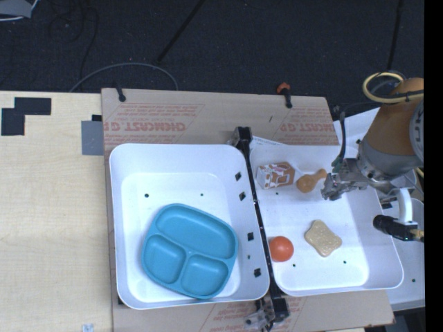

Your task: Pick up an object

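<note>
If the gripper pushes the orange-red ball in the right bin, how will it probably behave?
The orange-red ball looks round and smooth, so it would probably roll, not slide. It lies near the right bin's left wall, which may stop it. Its curved surface might slip from the fingers.

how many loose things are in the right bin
4: a small wrapped packet and a tan piece near the back, a cracker-like slice mid-bin, a red ball front left. The gripper may hide more.
</note>
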Robot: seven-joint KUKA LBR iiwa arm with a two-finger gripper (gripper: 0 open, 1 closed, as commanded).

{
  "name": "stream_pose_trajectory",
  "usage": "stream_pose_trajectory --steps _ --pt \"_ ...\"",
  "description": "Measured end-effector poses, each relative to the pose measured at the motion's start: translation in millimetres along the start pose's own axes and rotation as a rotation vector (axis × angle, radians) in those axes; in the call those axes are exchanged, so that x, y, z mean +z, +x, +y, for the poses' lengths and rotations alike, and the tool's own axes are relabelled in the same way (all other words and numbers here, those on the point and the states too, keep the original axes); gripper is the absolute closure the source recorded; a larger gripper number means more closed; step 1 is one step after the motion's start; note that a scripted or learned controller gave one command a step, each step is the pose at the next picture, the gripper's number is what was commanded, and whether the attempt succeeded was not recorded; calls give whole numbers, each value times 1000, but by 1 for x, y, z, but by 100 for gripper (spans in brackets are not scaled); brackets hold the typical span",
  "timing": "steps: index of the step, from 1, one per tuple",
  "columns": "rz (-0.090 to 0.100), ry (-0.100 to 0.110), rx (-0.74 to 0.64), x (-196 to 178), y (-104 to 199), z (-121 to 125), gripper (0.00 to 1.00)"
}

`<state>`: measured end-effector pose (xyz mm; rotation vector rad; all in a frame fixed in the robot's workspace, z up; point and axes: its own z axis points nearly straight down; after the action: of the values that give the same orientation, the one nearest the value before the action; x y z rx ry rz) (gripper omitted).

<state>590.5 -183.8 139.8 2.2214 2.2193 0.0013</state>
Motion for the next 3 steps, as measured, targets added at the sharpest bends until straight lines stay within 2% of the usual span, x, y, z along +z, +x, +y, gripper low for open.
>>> stream_pose_trajectory --steps 2,3 --pt "-1 -3 -3 -122 -9 -1 100" --pt "4 6 -6 -109 50 -8 100"
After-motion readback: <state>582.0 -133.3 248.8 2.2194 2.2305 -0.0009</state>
